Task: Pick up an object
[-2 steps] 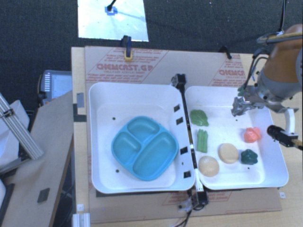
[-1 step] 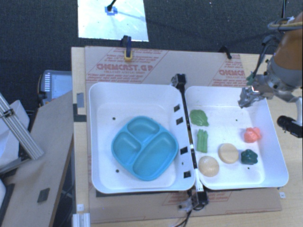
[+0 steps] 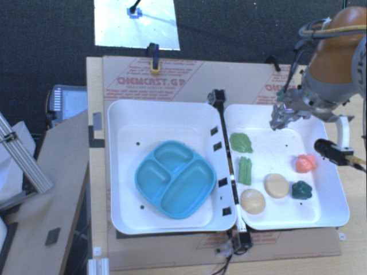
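The camera view shows the pincer [image 3: 279,119] over the back edge of the right bin [image 3: 330,216]; whether it is open or closed I cannot tell. In that bin lie a leafy green piece [image 3: 241,142], green beans [image 3: 245,170], two tan rounds [image 3: 252,201], an orange piece [image 3: 305,163], and a dark green piece [image 3: 301,190]. A blue divided plate [image 3: 174,179] lies in the left bin [image 3: 123,148]

Two bins sitting side by side on bench [image 3: 172,73]. Left bin [image 3: 123,153] holding a tray [image 3: 175,178]. Right bin [image 3: 332,202] holding six items: leafy piece [image 3: 241,142] far left, bean [image 3: 245,169] just before it, bun [image 3: 252,201] nearest, disc [image 3: 276,185] right of that, broccoli [image 3: 301,190] further right, lump [image 3: 305,163] behind it. Gripper [image 3: 277,120] hanging over far edge.
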{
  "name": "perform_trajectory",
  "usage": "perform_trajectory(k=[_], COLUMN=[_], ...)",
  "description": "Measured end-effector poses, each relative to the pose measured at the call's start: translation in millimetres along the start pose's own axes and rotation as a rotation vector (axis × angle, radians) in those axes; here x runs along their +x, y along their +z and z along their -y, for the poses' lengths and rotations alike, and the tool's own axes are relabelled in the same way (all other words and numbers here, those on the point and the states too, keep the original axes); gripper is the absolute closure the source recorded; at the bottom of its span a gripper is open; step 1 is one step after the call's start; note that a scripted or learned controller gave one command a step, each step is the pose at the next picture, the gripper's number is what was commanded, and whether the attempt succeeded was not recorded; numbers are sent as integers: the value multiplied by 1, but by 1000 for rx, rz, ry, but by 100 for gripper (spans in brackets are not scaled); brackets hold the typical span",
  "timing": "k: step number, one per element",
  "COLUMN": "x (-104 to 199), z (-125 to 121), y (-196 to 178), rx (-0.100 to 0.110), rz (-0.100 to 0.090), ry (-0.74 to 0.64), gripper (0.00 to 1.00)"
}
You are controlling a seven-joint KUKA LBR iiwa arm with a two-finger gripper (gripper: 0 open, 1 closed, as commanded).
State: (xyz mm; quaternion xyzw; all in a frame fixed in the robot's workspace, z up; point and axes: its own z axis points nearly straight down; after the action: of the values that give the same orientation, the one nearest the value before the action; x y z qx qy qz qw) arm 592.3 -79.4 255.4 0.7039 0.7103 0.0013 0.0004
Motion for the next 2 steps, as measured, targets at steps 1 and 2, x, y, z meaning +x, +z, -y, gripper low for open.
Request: perform_trajectory(k=[1, 2], x=[45, 100], z=[15, 25], y=[7, 24], rx=[2, 3], rz=[0, -1], ry=[0, -1], gripper=[100, 100])
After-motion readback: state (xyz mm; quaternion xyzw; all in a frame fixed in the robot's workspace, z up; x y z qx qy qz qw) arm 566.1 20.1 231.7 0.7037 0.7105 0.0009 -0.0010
